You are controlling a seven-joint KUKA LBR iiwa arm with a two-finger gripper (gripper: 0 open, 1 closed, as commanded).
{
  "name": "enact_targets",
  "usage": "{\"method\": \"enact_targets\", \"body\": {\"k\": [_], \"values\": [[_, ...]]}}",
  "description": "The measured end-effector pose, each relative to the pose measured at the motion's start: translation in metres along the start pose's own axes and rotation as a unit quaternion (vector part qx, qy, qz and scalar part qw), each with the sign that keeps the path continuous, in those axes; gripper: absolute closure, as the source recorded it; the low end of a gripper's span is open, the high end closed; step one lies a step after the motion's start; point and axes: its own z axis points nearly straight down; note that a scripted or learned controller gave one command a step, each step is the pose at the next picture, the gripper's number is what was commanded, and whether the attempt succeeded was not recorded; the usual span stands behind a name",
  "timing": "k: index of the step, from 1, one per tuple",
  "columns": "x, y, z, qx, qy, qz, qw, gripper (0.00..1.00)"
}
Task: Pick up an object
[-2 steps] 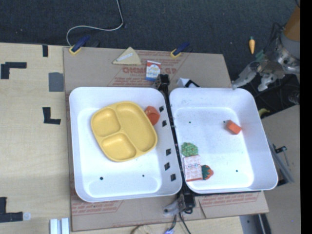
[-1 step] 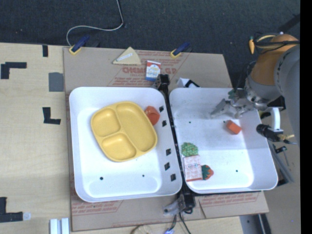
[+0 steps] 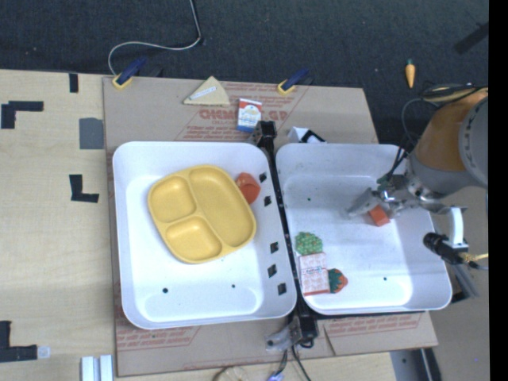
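- Two white bins sit side by side on a brown cardboard sheet (image 3: 159, 117).
- The left bin (image 3: 135, 292) holds a yellow plate (image 3: 201, 212) with three sections.
- A small orange-red thing (image 3: 248, 186) lies just beside the plate, touching its upper right edge, near the wall between the bins.
- The right bin (image 3: 413, 292) holds a small green bumpy thing (image 3: 309, 243), maybe toy broccoli.
- Just below the green thing lies a small flat packet (image 3: 313, 275) with red and white print.
- A small red and green thing (image 3: 337, 281) touches the right side of the packet.
- The grey arm (image 3: 444, 153) with its orange band comes in from the right, over the right bin.
- The gripper (image 3: 381, 205) is low in the right bin, near the middle of its right half.
- A small red block (image 3: 380, 217) sits right at the tip of the gripper.
- The view is too small and blurry to tell if the jaws are spread, pressed together, or pinching the block.
- The red block is well apart from the green thing and the packet.
- A small red and white box (image 3: 249, 114) and a pale triangle shape (image 3: 209, 92) lie on the cardboard behind the bins.
- Two blue and yellow clamps (image 3: 127, 72) hold the far edge of the cardboard.
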Motion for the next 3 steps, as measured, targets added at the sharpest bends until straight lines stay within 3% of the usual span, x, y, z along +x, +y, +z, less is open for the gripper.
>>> {"method": "enact_targets", "body": {"k": [1,2,3], "values": [[0.000,0.001,-0.011,-0.001,-0.001,0.000,1.0000,1.00],[0.058,0.074,-0.065,0.001,0.002,-0.001,1.0000,1.00],[0.132,0.012,-0.097,0.003,0.002,-0.001,1.0000,1.00]]}}
